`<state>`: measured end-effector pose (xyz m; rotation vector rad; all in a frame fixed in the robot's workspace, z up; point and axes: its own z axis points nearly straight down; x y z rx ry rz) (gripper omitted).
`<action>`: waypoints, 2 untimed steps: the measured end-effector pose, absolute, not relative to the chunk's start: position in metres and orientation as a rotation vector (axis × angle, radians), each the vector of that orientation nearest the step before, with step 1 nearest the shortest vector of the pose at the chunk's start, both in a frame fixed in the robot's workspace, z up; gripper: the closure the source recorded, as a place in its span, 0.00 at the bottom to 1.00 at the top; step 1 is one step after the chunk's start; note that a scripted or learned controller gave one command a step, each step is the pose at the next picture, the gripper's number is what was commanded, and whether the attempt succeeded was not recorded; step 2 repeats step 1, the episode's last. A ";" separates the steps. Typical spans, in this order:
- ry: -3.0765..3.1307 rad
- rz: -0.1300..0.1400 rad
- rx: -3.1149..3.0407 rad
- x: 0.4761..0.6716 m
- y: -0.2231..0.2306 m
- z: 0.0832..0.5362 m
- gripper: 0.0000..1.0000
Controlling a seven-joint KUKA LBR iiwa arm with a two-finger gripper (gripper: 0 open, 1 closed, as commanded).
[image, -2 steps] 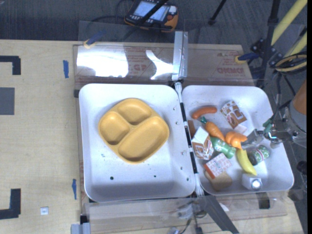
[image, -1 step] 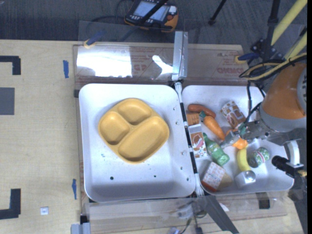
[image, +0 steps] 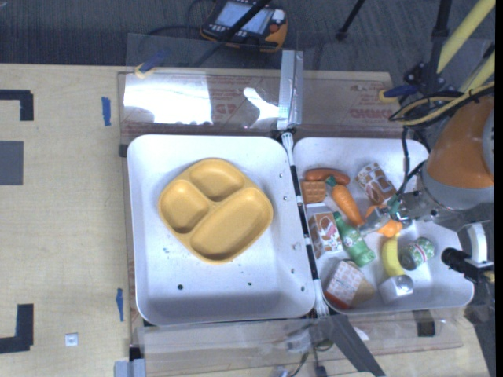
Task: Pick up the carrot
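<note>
Camera view: carrot [image: 346,202] left of end effector [image: 402,208]

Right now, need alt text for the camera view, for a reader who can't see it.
An orange toy carrot with a green top lies in the right-hand shallow white bin among other toy foods, including a yellow banana and a brown sausage. The grey arm with an orange band reaches in from the right. The left-hand white bin holds a yellow three-compartment plate.
</note>
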<state>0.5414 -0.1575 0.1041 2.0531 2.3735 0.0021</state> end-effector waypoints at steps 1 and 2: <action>2.302 0.000 2.136 0.528 -0.089 0.184 1.00; 2.302 0.000 2.136 0.528 -0.089 0.184 1.00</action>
